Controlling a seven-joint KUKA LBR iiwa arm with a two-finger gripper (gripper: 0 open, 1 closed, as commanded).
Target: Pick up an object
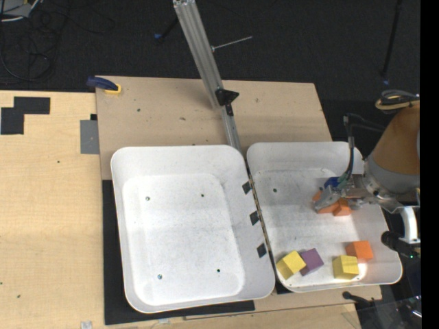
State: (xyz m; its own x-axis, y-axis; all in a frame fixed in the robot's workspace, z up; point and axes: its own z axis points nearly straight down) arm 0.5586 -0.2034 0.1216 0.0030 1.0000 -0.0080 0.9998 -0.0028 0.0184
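In the right bin (302, 157), low over its floor near the far right wall, I read the gripper (334, 201) as a grey cluster at the end of the arm (398, 153), which enters from the right. I cannot tell how it is set, nor whether it has hold of anything; its tip is too small and blurred to resolve. Directly at the gripper lies an orange block (341, 210), touching or partly under the tip, with a second orange sliver just to its left and a small blue piece (333, 183) just behind it. I take the orange block to be the intended object. Well in front of the gripper, along the near wall, sit a yellow cube (292, 263) touching a purple cube (311, 259), and to their right a second yellow cube (346, 267) touching an orange cube (361, 251). The left bin (178, 232) lies well to the gripper's left across the divider.

Risks, as I judge them from here: the orange and blue pieces are crowded together, so a closing grasp may catch an edge of two at once and drop both on lifting, or push the block aside without seating it. The nearness of the right wall leaves little room to correct. A slanted block could also slip out as the arm rises.
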